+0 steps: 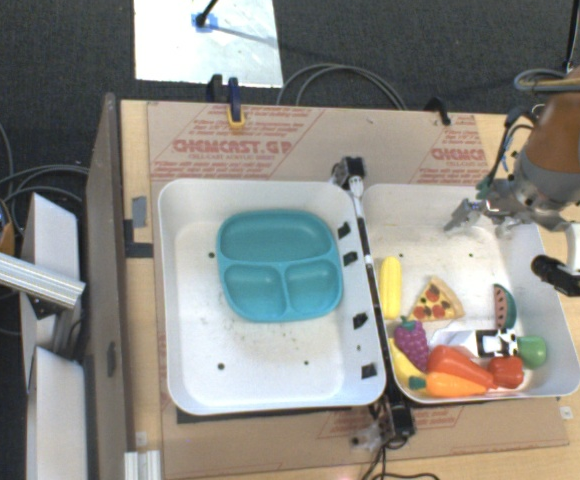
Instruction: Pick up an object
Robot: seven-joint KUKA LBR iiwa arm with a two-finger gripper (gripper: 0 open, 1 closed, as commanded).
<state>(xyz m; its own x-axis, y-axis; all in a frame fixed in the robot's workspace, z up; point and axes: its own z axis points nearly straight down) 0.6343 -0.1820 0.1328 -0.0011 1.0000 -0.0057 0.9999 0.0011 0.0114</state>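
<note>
- In the left bin (185, 368), a teal divided plate (278, 266) is lying flat, a little above frame centre.
- In the right bin (560, 353), toy food is crowding the lower part: a yellow corn cob (391, 286), purple grapes (412, 343), a pizza slice (437, 301), an orange carrot (455, 370), a watermelon slice (503, 306) and a green piece (532, 349).
- The arm (562, 138) is reaching in from the upper right of the frame, its wrist bending down and leftward.
- The gripper (482, 215) is hanging over the bin's bare upper area, fingers spreading apart and gripping nothing, well apart from the food.
</note>
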